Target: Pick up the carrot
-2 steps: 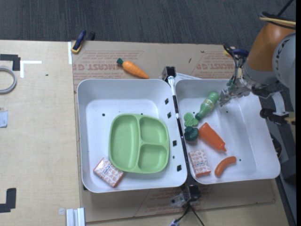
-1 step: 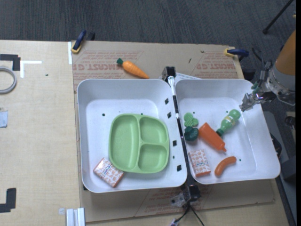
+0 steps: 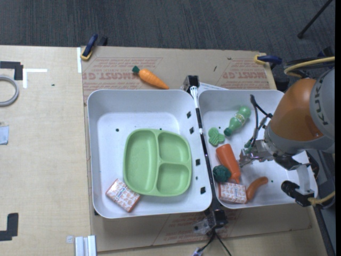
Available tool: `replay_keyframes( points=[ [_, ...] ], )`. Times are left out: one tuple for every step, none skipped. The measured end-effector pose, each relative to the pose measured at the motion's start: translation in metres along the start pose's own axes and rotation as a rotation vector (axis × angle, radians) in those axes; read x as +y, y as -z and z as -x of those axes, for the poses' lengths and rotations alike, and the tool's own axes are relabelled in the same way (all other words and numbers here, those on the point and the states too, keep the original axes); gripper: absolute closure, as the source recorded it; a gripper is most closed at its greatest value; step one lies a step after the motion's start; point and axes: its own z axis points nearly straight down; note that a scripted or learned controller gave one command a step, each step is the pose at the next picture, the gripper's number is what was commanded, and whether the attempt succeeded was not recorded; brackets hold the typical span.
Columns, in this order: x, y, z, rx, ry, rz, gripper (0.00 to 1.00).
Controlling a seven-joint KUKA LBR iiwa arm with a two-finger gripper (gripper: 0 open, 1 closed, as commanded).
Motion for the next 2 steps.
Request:
replay_keyframes(
  points=[
    [-0.0279,0.0001,-0.0073,0.001,-0.537,0.000,1.00],
    [-0.0279,0.0001,-0.0072,0.001,-0.537,0.000,0.00]
  ],
)
